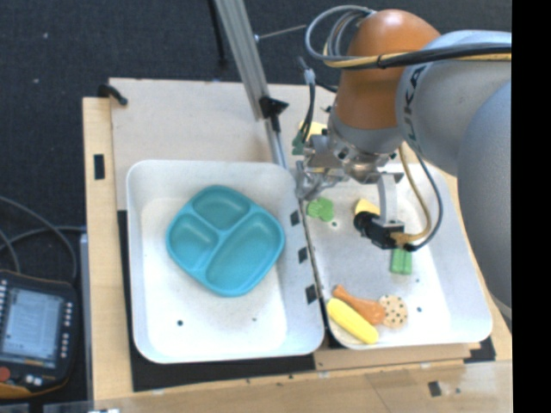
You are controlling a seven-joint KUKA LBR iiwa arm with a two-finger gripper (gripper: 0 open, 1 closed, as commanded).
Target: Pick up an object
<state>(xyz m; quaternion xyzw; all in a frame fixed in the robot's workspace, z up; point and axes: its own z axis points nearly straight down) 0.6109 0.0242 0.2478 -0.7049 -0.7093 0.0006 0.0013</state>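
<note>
currently arm reaches down over right bin [448, 317], gripper [317, 183] above small green piece [320, 209]; finger opening cannot be told.

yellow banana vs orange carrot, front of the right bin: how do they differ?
Colour: the banana is bright yellow, the carrot orange. Build: the banana looks thicker and blunter, while the carrot is slimmer and tapers toward its left end. Position: the banana lies closer to the front wall of the right bin, with the carrot just behind it. Shared: both lie flat, slanted the same way, side by side and apparently touching.
</note>
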